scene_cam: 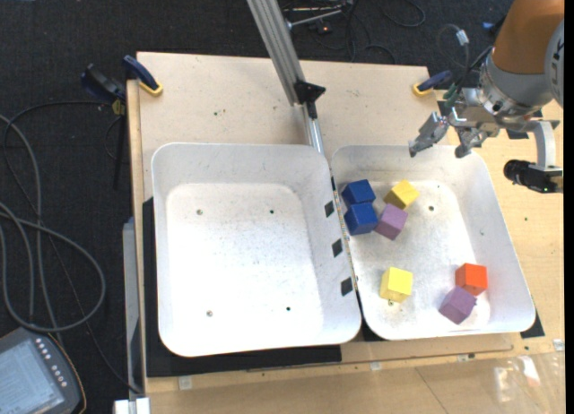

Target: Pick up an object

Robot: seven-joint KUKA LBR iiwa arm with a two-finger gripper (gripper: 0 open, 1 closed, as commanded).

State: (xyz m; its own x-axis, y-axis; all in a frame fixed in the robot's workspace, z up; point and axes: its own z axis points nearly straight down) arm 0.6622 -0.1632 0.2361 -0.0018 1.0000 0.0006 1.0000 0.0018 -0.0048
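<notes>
The right bin holds several small blocks: two blue cubes touching each other near its left wall, a yellow block and a purple block beside them, another yellow cube lower down, and an orange cube next to a purple cube at the lower right. My gripper hangs above the bin's far edge, up and right of the blocks. Its fingers are spread apart with nothing between them.
The left bin sits beside the right one. A slanted metal pole crosses the bench's far side and ends near the bins' shared edge. Clamps grip the bench's far corners. Cables lie on the dark floor.
</notes>
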